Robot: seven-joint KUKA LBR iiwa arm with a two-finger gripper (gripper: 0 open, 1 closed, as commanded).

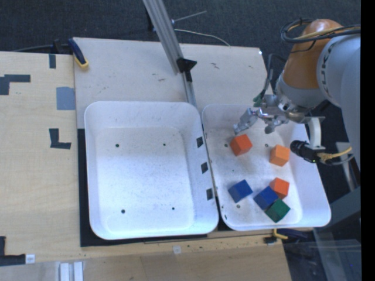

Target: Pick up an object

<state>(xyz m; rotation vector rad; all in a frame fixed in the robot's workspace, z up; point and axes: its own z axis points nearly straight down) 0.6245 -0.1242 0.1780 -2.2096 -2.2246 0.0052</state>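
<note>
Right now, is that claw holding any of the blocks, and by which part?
Nothing is held: the gripper hangs open above the orange block.

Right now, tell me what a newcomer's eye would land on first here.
First the grey arm's orange band at upper right, with the gripper hanging open over the right bin. Next the bright blocks scattered in that bin: an orange-red cube just below the gripper, and a blue, green and orange cluster near the front.
</note>
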